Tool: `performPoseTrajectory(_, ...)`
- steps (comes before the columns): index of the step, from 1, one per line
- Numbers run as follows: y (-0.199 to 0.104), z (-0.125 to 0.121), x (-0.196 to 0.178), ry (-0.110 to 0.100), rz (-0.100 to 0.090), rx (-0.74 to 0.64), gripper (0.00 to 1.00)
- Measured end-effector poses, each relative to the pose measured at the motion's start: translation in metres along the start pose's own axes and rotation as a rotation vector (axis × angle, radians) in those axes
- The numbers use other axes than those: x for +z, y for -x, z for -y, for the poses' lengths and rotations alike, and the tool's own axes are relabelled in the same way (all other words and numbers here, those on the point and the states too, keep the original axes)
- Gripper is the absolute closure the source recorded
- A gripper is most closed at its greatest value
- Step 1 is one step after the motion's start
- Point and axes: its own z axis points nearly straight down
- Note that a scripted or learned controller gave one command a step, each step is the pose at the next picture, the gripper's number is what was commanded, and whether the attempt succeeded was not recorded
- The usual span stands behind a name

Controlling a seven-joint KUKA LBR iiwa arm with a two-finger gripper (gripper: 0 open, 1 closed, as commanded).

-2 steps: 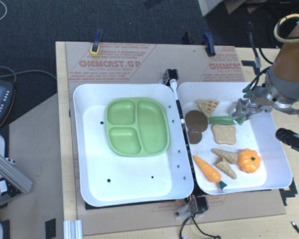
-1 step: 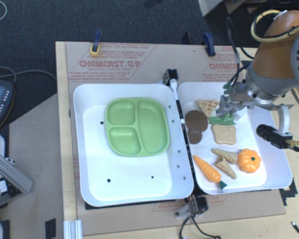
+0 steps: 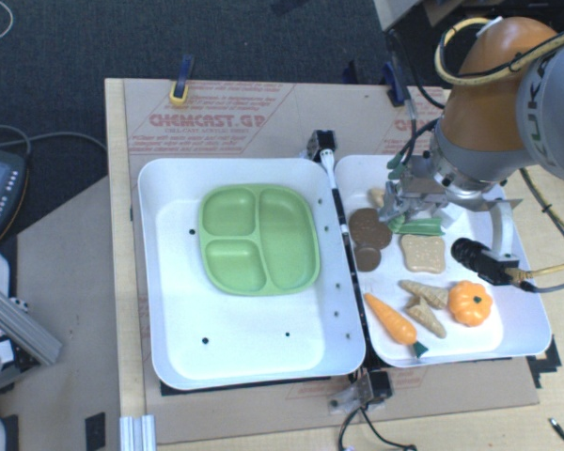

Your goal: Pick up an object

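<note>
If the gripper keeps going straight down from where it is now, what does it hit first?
Most likely the green item lying right under the gripper, with the toast slice just beyond it. Depth is hard to judge from this slanted view, so it may already be touching.

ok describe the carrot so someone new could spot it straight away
Look at the right white bin, the one holding the toy food. Go to its front left corner, next to the divider between the bins: the carrot lies there at a slant. It is the only long orange piece, with a green tip; the orange pumpkin nearby is round.
</note>
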Motion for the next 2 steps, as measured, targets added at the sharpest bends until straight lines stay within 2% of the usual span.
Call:
performPoseTrajectory(1,-0.0486,-0.0065,-0.0088,0.004,0.002,0.000,1.00)
performPoseTrajectory(2,-0.0531,-0.0082,-0.0098,0.003,0.003,0.005,1.00)
